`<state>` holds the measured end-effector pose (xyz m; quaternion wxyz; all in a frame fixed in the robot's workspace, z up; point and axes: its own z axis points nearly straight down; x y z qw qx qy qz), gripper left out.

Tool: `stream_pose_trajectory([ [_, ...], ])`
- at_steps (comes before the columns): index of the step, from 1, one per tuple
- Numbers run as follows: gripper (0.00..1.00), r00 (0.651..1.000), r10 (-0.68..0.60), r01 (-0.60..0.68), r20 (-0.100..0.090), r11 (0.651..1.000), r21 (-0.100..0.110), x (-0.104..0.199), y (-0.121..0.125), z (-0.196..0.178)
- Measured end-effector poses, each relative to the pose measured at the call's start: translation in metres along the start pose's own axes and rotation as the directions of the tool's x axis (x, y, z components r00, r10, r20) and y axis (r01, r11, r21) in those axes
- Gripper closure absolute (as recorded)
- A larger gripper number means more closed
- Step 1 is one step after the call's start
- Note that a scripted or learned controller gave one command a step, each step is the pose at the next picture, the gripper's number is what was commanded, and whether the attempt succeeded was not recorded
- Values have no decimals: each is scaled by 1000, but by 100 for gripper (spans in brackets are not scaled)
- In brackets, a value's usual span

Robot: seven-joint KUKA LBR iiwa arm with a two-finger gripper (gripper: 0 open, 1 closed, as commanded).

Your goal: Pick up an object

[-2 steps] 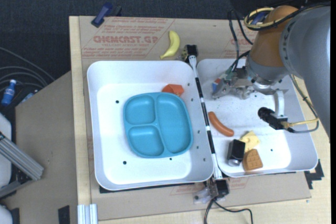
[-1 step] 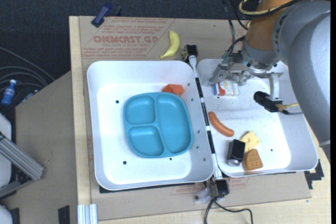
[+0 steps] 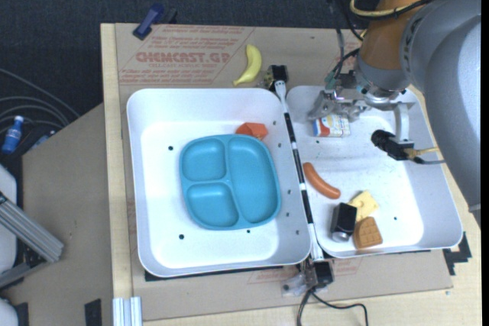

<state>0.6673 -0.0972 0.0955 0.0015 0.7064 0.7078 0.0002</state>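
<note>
Tabletop (image 3: 191, 50) bearing two white bins; claw (image 3: 336, 104) seen over small carton (image 3: 332, 126) at far edge of right bin (image 3: 428, 217), finger state not discernible. Sausage (image 3: 321, 180) near left wall; blue tray (image 3: 229, 181) in left bin (image 3: 153, 187)

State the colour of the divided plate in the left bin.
The divided plate is light blue, shown clearly in the camera view.

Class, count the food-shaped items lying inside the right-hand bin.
3: a sausage near the divider, a yellow cheese wedge and a brown cracker toward the front. The gripper may hide more.
</note>
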Motion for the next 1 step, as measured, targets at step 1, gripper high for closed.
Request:
stream_pose_trajectory([
  [1,100,1000,0,0,-3,1000,0,73,-33,-91],
])
